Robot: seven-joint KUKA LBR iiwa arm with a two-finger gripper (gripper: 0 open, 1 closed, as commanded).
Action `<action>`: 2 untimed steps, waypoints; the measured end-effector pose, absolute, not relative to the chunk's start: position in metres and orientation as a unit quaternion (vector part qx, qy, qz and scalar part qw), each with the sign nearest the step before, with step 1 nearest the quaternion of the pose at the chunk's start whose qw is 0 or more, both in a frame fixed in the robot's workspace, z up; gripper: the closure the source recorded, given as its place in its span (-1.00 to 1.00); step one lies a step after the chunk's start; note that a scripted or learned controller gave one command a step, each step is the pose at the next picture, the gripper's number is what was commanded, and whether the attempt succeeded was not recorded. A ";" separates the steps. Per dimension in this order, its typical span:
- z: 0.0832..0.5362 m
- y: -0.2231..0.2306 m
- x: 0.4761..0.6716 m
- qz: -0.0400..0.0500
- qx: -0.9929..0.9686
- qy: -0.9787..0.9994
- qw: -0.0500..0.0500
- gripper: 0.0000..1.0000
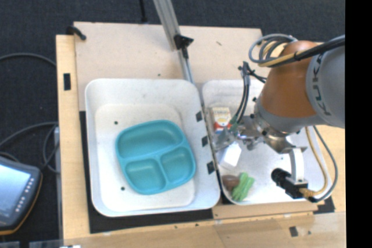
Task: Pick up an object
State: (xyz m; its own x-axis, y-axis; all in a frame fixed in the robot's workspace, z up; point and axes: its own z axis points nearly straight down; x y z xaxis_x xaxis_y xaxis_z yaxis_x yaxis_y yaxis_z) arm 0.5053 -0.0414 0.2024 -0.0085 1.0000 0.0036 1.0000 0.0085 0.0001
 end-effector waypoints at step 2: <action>0.201 -0.015 0.535 0.000 -0.709 -0.706 -0.002 -1.00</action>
